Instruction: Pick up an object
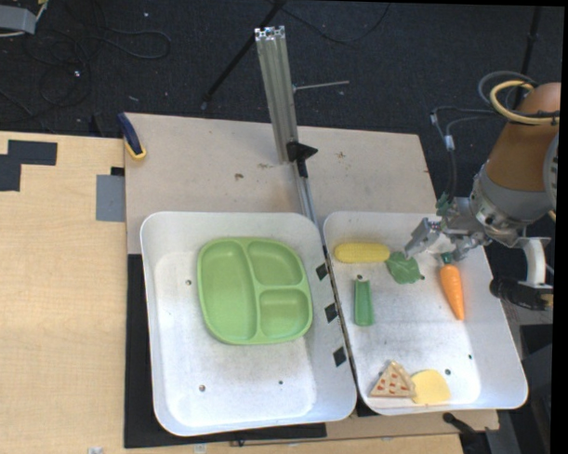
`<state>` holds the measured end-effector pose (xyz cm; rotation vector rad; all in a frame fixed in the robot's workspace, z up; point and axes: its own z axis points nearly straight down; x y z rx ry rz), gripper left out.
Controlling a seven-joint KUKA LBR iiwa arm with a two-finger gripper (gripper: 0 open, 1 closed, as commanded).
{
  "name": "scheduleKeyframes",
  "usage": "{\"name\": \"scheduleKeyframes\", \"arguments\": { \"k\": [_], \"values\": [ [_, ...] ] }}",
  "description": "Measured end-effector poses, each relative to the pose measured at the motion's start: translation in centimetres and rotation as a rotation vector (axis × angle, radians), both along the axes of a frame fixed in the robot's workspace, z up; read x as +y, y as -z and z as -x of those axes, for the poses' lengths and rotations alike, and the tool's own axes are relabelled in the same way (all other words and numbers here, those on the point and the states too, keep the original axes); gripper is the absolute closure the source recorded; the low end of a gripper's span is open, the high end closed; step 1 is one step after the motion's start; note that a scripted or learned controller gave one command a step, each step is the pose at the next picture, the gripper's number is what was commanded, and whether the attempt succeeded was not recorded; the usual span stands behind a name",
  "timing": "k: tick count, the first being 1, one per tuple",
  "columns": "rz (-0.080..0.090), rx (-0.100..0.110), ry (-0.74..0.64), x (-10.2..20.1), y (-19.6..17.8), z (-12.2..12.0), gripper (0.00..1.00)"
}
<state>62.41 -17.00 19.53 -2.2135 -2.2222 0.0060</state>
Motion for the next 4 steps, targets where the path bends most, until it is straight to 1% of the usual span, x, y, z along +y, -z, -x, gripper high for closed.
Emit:
{"name": "scheduleKeyframes", "arguments": {
  "k": [1, 2, 3, 4],
  "values": [
    [-0.001, 0.002, 0.005, 0.1, 6.0, 1.0, 0.0],
    [0.0, -0.008, 0.005, 0.1, 10.6, 0.9, 0.0],
    [-0.001, -0.012, 0.005, 0.2, 9.3, 0.7, 1.0],
    [0.002, -0.008, 0.003, 0.2, 5.0, 0.2, 1.0]
  ]
}}
